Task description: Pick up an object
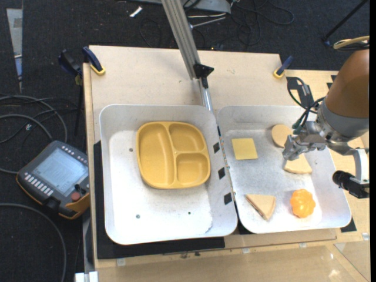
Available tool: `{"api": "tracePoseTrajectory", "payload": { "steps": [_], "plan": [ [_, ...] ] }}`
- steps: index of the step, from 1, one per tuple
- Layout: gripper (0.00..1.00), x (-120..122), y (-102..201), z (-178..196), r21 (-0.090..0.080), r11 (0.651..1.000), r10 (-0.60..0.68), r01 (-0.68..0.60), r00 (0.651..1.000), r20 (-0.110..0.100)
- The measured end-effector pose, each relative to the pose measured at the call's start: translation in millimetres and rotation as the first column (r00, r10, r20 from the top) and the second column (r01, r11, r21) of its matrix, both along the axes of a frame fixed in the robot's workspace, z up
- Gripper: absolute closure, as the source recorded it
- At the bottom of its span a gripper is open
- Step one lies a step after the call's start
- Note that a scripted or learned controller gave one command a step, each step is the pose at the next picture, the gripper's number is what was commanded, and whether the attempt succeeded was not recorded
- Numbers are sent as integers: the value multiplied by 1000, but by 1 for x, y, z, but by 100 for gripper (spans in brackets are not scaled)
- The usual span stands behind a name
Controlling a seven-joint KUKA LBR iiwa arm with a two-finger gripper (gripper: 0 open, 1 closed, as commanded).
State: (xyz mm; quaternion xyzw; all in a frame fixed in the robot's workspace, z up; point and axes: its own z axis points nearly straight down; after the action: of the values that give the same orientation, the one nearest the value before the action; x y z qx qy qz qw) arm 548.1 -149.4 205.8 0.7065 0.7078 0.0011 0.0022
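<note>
In the right bin lie a yellow square slice, a tan triangular wedge, an orange lumpy piece, a tan round piece and a pale flat piece. My gripper hangs low over the bin's right half, between the round piece and the pale flat piece, just above the latter. The arm comes in from the right and covers part of both pieces.
The left bin holds a yellow divided plate with three compartments. A metal pole slants down to the seam between the bins. Clamps sit at the bench's back corners. A teach pendant lies on the floor at left.
</note>
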Motion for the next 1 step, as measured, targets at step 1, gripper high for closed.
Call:
{"api": "tracePoseTrajectory", "payload": {
  "steps": [1],
  "plan": [
    [100,-8,56,-4,4,1000,6,-6,1000,-6]
  ]
}}
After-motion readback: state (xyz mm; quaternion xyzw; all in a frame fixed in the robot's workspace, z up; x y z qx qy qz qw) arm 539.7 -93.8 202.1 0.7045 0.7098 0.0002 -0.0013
